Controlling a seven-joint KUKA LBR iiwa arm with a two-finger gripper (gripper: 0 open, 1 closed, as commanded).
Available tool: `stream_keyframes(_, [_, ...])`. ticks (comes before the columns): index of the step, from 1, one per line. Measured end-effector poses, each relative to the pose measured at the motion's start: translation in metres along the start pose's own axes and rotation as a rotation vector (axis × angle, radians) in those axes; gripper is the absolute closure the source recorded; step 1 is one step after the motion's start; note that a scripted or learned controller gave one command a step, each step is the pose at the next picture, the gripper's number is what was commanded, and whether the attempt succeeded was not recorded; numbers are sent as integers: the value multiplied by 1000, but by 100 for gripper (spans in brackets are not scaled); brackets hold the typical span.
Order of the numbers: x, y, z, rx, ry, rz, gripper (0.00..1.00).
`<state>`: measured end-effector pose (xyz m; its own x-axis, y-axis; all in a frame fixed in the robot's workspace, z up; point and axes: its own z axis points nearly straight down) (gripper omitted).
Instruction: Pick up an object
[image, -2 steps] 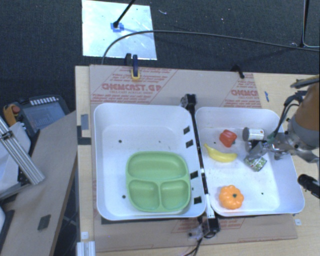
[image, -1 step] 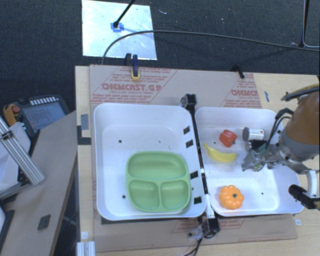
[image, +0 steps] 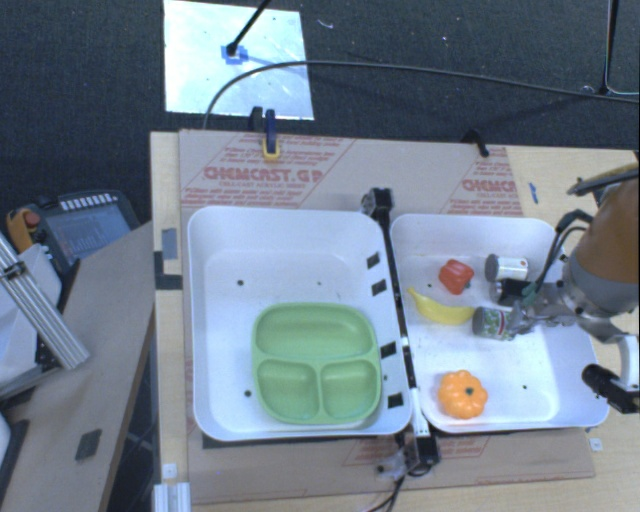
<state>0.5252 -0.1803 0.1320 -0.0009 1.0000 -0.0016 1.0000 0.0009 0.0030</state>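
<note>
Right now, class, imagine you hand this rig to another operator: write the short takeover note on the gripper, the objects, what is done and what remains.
Gripper: low in the right bin, at a small greyish can; a grasp cannot be confirmed from this view.
Right bin also has a banana, a red pepper, an orange pumpkin and a white cylinder.
Left bin holds a green divided plate.
Done: the approach.
Left: secure one object and lift it clear.
</note>
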Motion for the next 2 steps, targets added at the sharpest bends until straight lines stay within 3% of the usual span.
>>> stream_keyframes(2, [-14, 17, -117, -5, -2, -3, 100])
